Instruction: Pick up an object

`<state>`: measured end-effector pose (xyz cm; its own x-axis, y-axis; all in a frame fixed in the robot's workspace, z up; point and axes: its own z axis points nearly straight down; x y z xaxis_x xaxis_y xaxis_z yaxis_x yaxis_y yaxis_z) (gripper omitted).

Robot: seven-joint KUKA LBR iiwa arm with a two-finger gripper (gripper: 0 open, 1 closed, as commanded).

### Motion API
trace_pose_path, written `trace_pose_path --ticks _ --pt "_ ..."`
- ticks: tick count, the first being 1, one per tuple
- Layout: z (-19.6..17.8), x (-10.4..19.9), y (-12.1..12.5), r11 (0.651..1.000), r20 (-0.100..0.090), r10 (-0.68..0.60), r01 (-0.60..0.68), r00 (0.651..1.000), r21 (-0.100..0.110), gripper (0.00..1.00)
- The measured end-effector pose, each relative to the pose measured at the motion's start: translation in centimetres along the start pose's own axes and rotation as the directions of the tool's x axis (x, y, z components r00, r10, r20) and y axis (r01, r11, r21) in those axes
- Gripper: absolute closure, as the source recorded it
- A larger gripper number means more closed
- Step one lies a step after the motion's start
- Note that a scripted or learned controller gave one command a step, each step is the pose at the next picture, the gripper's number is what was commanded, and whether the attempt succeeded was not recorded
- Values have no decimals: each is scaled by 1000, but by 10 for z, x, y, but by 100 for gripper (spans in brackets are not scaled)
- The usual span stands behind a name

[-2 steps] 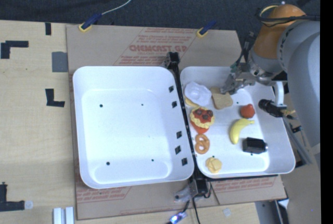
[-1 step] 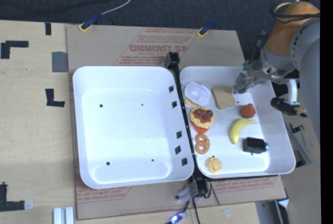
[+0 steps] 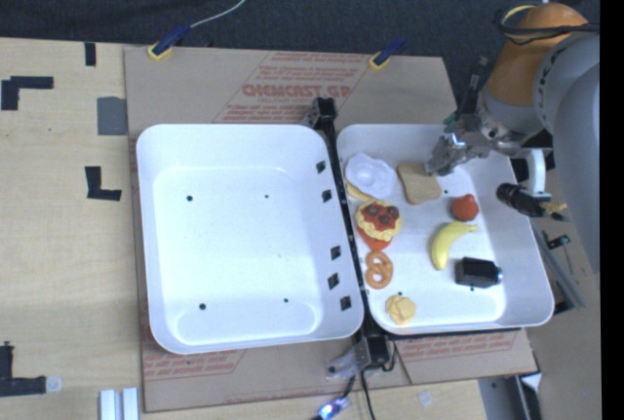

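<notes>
The right bin (image 3: 517,311) holds several toy foods: a white fried egg (image 3: 370,175), a tan bread slice (image 3: 419,185), a red tomato (image 3: 465,208), a yellow banana (image 3: 447,242), a small pizza slice (image 3: 379,221), a pretzel (image 3: 378,268), a yellow pastry (image 3: 400,309) and a black block (image 3: 478,272). My gripper (image 3: 442,161) hangs over the bin's far side, just above the bread slice's upper right corner. Nothing shows between its fingers.
The left bin (image 3: 166,213) sits beside the right one, with a black divider (image 3: 336,223) between them. Both rest on a cardboard sheet (image 3: 283,87) clipped at the back. The arm's grey body (image 3: 575,116) fills the right side.
</notes>
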<state>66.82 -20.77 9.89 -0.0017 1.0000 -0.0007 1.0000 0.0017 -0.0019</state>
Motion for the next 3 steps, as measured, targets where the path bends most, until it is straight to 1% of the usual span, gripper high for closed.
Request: trace_pose_path --ticks 1,2,3 --pt "10 7 1 1000 4 1 -1 1000 -4 100" --pt "10 14 2 1000 6 1 -1 1000 -7 100" --pt "-23 -17 1 1000 1 2 -2 1000 -4 100"
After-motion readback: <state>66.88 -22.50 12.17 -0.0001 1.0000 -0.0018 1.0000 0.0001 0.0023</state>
